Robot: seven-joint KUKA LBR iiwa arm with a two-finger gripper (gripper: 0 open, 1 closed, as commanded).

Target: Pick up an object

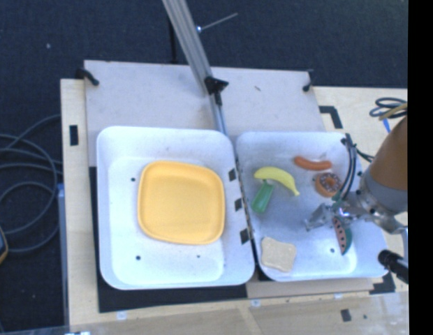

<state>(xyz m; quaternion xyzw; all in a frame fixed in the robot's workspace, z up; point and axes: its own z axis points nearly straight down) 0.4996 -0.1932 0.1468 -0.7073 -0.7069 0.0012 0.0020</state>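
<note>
**Gripper low in the right bin, watermelon slice right at its tip**

While the arm [390,169] reaches in from the right edge of the frame, its gripper [333,218] sits low over the right bin [272,145], in that bin's lower right part. Whether the fingers are spread or closed cannot be told here; the metal parts blur into the bin floor.

Nearest to the tip is a thin watermelon slice [341,236], red with a green rind. It lies just below and slightly right of the gripper in the frame, touching it or very nearly so, and nothing shows it lifted or held between the fingers. Its long axis runs close to top-to-bottom in the frame, tilting a little to the lower right, so a grasp would likely need to close across its narrow width, left to right.

Other candidates lie farther off:
- a round orange-brown piece [327,183], just above the gripper
- a sausage [313,163], nearer the top of the bin
- a banana [278,179] and a green block [262,197], toward the bin's left side
- a slice of bread [278,254], at lower left

A yellow plate [181,202] rests in the left bin [112,145], well apart from the arm.

Judging by nearness, the slice seems the likely target.
</note>
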